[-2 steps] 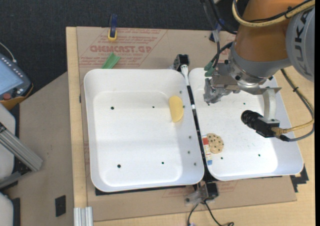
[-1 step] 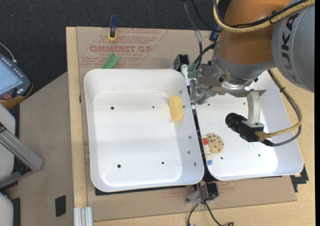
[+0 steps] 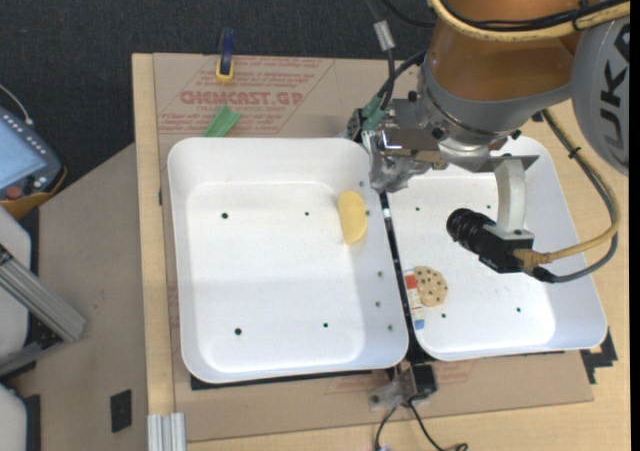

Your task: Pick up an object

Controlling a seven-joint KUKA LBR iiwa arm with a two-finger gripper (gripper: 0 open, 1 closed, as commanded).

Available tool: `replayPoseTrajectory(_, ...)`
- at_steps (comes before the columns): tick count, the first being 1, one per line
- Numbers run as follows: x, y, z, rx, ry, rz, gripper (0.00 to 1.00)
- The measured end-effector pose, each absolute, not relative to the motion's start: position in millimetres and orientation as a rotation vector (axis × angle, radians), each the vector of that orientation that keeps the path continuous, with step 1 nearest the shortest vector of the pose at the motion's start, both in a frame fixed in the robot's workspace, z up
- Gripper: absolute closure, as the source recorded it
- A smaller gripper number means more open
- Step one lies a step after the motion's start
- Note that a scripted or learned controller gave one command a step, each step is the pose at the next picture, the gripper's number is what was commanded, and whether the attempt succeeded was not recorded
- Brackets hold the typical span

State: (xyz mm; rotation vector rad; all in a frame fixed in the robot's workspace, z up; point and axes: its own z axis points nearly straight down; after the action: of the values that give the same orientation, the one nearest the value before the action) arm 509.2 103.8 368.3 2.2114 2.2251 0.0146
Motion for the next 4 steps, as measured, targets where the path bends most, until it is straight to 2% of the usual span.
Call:
replayPoseTrajectory(1, 509.7, 130.6, 320.5, 2.221, 2.228, -0.008, 1.00)
replayPoseTrajectory(2, 510.3, 129.1, 323.2, 2.223, 2.222, -0.002, 0.00)
replayPoseTrajectory(3, 559.6, 169.2, 395.1, 2.213, 2.221, 0.016, 0.00)
replayPoseTrajectory(4, 498.9, 229.0, 459.2, 2.210, 2.232, 0.014, 0.00)
